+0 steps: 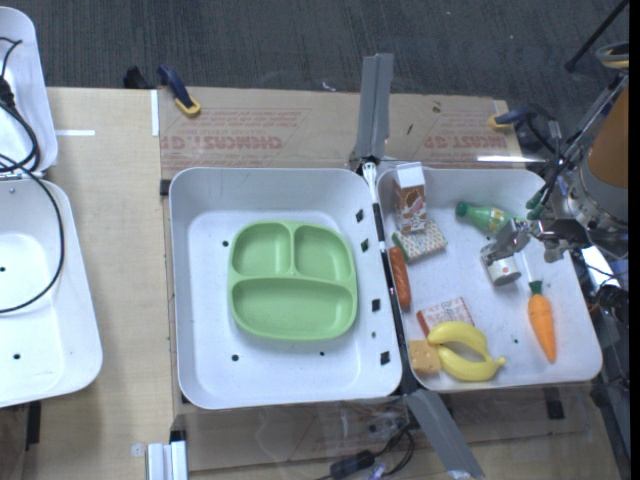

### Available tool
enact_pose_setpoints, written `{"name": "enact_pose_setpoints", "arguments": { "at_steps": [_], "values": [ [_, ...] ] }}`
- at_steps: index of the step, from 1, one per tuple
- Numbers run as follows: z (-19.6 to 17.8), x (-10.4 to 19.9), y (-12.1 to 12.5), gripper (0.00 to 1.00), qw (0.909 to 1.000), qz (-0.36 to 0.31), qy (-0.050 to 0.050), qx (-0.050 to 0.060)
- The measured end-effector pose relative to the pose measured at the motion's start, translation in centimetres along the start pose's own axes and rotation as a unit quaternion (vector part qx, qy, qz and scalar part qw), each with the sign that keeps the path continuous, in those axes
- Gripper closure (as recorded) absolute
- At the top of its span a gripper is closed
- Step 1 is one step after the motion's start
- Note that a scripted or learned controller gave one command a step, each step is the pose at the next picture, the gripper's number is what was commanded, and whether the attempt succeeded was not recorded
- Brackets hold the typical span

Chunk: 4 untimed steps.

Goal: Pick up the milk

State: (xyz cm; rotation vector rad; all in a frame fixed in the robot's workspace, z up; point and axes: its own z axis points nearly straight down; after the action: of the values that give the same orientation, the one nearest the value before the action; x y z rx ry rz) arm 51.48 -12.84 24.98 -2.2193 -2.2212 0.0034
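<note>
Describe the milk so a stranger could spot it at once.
Look in the right bin, the one full of toy food. Go to its far left corner, by the divider: the milk is the small carton standing upright there. It alone has a white gabled top; the box just in front of it lies flat.

Plate [293,280] in left bin [190,268]; milk [411,196] in right bin [575,353].

Green plate [293,280], orange carrot [541,323], yellow banana [465,350]
</note>
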Motion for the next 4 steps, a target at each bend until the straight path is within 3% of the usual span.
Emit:
{"name": "enact_pose_setpoints", "arguments": {
  "at_steps": [1,2,3,4],
  "values": [
    [-0.8,0.0,0.0,1.0,1.0,0.0,0.0,0.001],
    [-3.5,0.9,-3.7,1.0,0.9984,-0.056,0.0,0.0],
    [-4.5,3.1,-3.6,1.0,0.9884,-0.152,-0.001,-0.002],
    [-5.5,0.7,-3.7,1.0,0.99,-0.141,-0.001,-0.001]
  ]
}}
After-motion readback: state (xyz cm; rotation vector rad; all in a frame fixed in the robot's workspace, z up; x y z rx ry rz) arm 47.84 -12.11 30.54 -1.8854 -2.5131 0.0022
